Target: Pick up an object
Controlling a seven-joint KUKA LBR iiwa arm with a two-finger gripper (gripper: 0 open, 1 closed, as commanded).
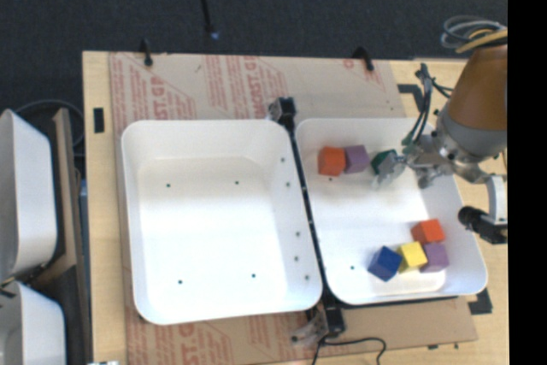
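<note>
Leftmost on the bench, the left bin (214, 218) lies well away from the gripper, beyond the divider. Next comes the right bin (376, 222), and every block sits in it. Nearest the jaws on their left are an orange cube (332, 161) and a purple cube (356, 158), touching each other side by side near the bin's far wall. A small dark green object (384, 161) sits just beside the purple cube, right at the tip of the gripper (395, 168), and whether it is a block or part of the tool cannot be told. The jaws are too blurred to judge how wide they stand, and nothing can be seen clamped between them.

Below the jaws, toward the near rim, lies a second cluster: a blue cube (385, 262), a yellow cube (414, 256), a second purple cube (435, 256) and a second orange cube (428, 231), packed close and touching.

The purple cube nearest the gripper looks the likeliest target. It is probably light, rigid and not fragile, with flat faces that should hold well under a pinch. Being a cube it has no long axis; its faces run roughly square to the bin walls. Its orange neighbour blocks the left face, so the near and far faces seem the better pair to grip.
</note>
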